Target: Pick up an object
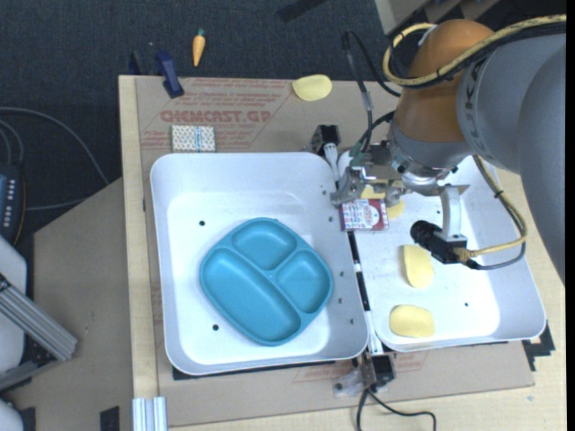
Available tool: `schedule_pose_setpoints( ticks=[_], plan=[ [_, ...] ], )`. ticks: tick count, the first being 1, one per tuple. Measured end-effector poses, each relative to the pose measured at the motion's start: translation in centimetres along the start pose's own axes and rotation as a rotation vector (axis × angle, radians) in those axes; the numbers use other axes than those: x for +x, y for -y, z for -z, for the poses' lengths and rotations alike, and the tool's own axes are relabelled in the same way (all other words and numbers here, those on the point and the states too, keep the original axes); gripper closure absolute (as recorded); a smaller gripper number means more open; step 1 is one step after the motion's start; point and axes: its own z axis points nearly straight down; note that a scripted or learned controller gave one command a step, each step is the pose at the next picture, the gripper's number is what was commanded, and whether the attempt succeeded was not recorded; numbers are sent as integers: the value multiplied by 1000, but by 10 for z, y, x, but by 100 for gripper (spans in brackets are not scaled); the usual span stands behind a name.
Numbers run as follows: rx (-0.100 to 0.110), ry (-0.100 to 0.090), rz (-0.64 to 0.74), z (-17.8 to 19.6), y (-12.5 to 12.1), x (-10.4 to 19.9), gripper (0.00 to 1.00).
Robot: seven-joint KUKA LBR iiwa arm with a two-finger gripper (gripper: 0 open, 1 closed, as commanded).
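Note:
My gripper (363, 187) hangs over the left edge of the right bin (503, 303), close to the wall shared with the left bin (180, 241). Directly under it is a small red and white packet (364, 215), touching or nearly touching the gripper; whether it is gripped I cannot tell. A pale yellow piece (416, 266) and a rounder yellow piece (411, 321) lie nearer the front of the right bin. A small yellow bit (395, 208) peeks out beside the packet, partly hidden by the wrist.
A blue divided plate (265, 279) lies in the left bin. On the board behind the bins are a yellow piece (312, 87), a patterned packet (193, 137) and a blue item (168, 74). A small carrot (199, 48) lies on the dark floor.

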Motion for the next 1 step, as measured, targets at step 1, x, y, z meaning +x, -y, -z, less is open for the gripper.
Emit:
schedule_pose_setpoints(
  ticks=[1],
  plan=[
    [3,0,0,9,18,38,100]
  ],
)
